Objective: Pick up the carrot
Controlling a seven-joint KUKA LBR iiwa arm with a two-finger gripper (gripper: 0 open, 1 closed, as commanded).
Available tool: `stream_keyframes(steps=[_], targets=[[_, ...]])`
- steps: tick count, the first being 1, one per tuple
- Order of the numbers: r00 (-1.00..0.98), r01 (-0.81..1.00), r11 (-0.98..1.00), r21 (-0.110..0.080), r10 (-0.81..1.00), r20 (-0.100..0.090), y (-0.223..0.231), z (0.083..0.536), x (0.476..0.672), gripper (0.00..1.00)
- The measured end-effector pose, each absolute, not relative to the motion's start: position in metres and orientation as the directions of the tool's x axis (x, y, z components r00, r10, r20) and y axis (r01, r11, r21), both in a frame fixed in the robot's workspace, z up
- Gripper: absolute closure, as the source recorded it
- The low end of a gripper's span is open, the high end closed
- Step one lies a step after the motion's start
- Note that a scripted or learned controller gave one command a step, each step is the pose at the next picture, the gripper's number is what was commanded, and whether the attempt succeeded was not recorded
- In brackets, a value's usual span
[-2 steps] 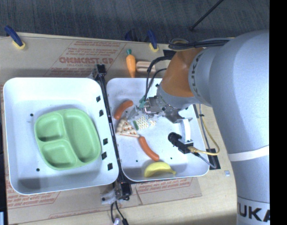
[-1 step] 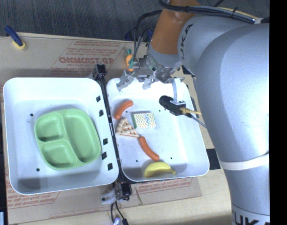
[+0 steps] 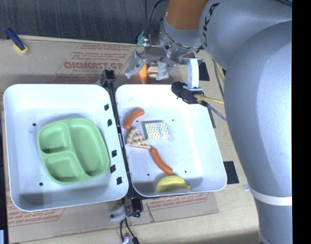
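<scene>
Because the gripper [image 3: 147,71] hangs raised above the right bin's [image 3: 206,136] far rim, its fingers closed on a small orange carrot [image 3: 143,73], the grasp looks made. Two sausages [image 3: 134,117], a banana [image 3: 172,183] and wafers [image 3: 136,139] lie below.

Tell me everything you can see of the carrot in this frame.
Of the carrot a short orange stub shows, smooth and plastic-looking, roughly upright between the fingers of the gripper, which hide the rest. It hangs over the cardboard just beyond the far rim of the right bin, touching nothing else that can be seen.
</scene>
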State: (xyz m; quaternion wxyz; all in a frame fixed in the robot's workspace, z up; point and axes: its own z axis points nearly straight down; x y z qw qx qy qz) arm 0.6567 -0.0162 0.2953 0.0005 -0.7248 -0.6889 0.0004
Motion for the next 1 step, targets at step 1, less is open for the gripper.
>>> stream_keyframes(steps=[1], targets=[[0.259, 0.966, -0.259, -0.006, 0.966, -0.001, -0.0819, 0.2237, 0.6560, 0.00]])
